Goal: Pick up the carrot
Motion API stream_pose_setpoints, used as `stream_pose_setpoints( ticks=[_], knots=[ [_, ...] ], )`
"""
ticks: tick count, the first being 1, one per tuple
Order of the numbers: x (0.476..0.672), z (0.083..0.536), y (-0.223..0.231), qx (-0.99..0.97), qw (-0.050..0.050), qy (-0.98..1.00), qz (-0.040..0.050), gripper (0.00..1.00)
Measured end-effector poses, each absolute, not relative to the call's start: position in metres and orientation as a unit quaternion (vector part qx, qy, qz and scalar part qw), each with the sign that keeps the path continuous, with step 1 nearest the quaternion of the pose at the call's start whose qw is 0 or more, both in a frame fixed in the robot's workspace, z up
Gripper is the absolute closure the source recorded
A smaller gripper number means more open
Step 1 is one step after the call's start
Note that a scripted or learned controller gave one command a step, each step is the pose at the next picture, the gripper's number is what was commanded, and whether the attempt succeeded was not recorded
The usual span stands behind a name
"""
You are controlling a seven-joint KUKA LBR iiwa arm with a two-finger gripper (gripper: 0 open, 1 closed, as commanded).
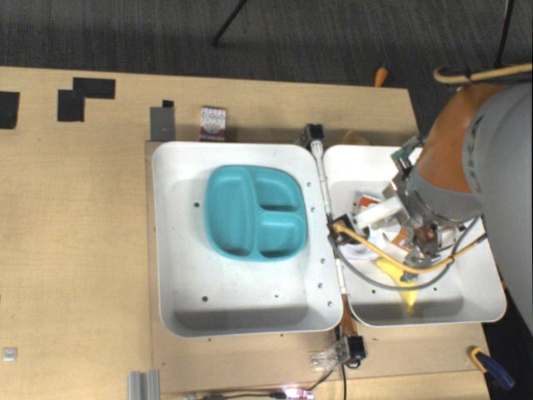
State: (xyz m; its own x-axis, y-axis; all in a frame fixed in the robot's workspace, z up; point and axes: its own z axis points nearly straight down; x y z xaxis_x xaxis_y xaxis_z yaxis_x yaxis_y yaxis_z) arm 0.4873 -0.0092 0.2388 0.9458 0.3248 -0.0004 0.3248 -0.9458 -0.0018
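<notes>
Gripper [423, 242] low in right bin [358, 307]; grip state cannot tell. Small orange piece [401, 238], possibly the carrot, just beside it on its left

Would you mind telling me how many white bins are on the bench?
2. The left bin holds a teal divided plate; the right bin, beside it, sits under the arm, which hides part of it.

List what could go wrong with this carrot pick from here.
1. The arm covers much of the right bin, so the camera cannot confirm what is under the wrist, and a miss could pass unnoticed.
2. Loose cables loop across that bin's floor and could snag or get dragged.
3. A yellow item lies close by; it might be taken instead.
</notes>
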Motion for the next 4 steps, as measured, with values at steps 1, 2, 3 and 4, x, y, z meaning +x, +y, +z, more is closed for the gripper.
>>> stream_pose_setpoints(
  ticks=[1,2,3,4],
  knots=[
    [0.487,0.233,0.022,-0.982,0.002,-0.190,0.0014,0.00],
    [0.528,0.298,-0.072,-0.971,-0.002,-0.240,-0.0028,0.00],
    [0.488,0.318,-0.073,-0.993,0.001,-0.115,-0.0005,0.00],
    [0.522,0.279,-0.079,-0.994,0.001,-0.109,0.0013,0.00]
  ],
)
